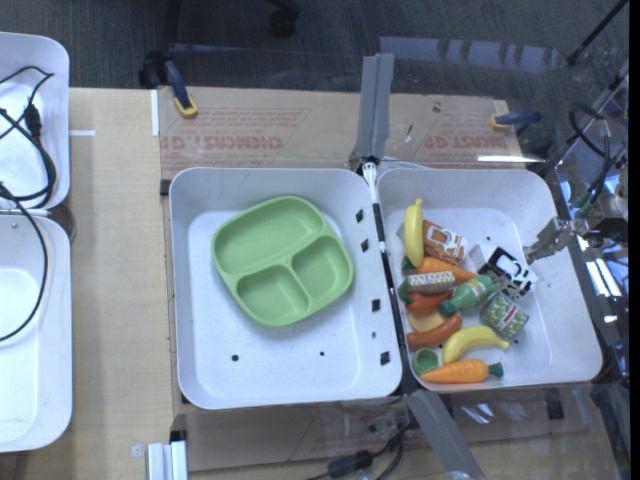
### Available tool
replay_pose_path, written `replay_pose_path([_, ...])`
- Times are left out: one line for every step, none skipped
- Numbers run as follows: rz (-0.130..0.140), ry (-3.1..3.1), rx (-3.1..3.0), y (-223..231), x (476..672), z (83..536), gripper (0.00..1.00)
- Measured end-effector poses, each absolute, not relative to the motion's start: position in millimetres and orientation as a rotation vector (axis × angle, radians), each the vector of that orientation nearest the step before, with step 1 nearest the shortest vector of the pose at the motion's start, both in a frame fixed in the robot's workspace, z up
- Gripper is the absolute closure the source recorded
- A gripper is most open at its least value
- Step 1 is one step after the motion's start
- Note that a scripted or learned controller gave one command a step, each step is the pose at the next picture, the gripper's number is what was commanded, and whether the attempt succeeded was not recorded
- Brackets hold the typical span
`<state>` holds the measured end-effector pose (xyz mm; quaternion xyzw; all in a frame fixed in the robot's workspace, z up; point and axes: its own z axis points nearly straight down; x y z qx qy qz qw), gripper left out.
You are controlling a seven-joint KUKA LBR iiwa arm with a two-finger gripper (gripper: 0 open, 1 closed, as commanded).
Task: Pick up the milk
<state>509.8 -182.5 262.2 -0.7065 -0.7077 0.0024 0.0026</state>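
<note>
**Milk carton lies in the right bin, gripper at the bin's right edge**

On the counter [110,268], the left bin [200,368] carries a green divided plate [283,259], lying flat with its three compartments facing up. Just beside it, the right bin [560,358] holds a heap of toy food. At the heap's left side a yellow banana [413,232] stands nearly upright along the bin's length, with an orange-and-white box [443,240] touching it on the right. Below these lie a carrot [445,266], a green bottle [470,294] and a second banana [473,341]; another carrot [460,372] rests near the front wall. The milk [507,271], a black-and-white patterned carton, lies tilted at the right side of the heap, just above a small green-patterned carton [504,313]. The gripper [553,236] sits near the bin's right wall, close to the milk but apart from it; whether the fingers are open or closed, I cannot tell.
</note>
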Motion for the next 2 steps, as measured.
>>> replay_pose_path([0.002, -2.365, -2.062, -207.0, 561.0, 103.3, 0.00])
replay_pose_path([0.006, -2.358, -2.065, -208.4, 560.3, 108.6, 1.00])
